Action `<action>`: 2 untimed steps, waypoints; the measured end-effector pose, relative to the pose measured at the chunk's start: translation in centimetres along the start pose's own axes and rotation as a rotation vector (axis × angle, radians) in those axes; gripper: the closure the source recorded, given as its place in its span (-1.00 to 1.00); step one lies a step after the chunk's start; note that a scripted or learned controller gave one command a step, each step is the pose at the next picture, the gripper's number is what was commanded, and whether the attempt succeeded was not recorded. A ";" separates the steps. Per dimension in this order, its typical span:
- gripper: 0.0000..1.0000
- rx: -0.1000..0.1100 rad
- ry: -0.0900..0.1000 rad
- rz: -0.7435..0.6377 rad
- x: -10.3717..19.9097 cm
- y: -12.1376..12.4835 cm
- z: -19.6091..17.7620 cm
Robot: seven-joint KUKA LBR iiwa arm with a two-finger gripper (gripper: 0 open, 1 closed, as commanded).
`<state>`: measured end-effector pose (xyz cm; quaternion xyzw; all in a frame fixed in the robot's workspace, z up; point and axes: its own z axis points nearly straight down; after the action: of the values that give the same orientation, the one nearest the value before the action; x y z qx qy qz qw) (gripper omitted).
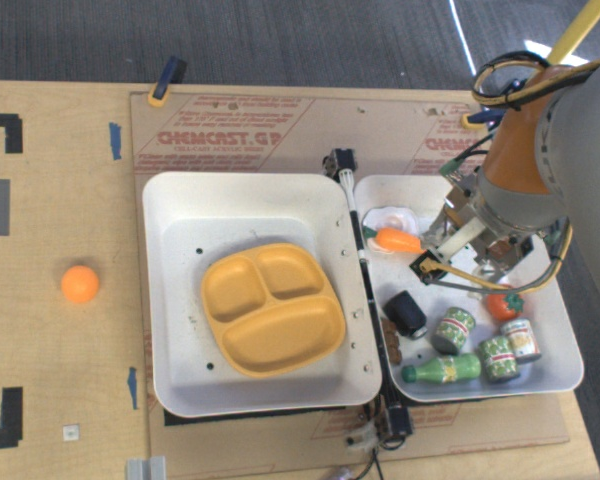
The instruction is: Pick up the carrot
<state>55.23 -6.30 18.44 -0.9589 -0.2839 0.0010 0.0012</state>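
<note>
Tan bench (60,168) carries everything: two white bins side by side, the left bin (170,268) holding a yellow divided plate (272,306), the right bin (565,363) crowded with small goods. The grey arm (570,158) reaches in from the right and hangs over the right bin's upper half, its gripper (488,256) low over the bin floor. Whether it is open or closed I cannot tell from this angle, and nothing is visibly held.

Toward the near wall lie a green bottle (440,371) and three small cans (455,328), with a black block (405,313) and a red tomato (502,305) just above them in the view. The carrot (397,239) lies in the upper left corner of the right bin, near the dividing wall, its long axis roughly left to right. A white packet (390,216) sits just behind it (possibly touching, too close to call). The gripper is to the carrot's right, near but apart. An orange ball (79,283) sits alone on the bench, well apart from both bins.

The step in hand reads as the approach. To do it well, I would move toward the dividing wall until centred over the carrot's thick middle. Then turn the wrist so the closing direction crosses its short width and descend straight, keeping clear of the packet and the bin wall. Close fully before lifting vertically.
</note>
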 end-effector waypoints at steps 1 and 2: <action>-1.00 -0.001 0.001 0.176 6.4 -4.6 0.0; -1.00 -0.001 0.000 0.253 2.7 0.3 0.0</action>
<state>57.65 -5.07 18.45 -0.9870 -0.1606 0.0013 0.0006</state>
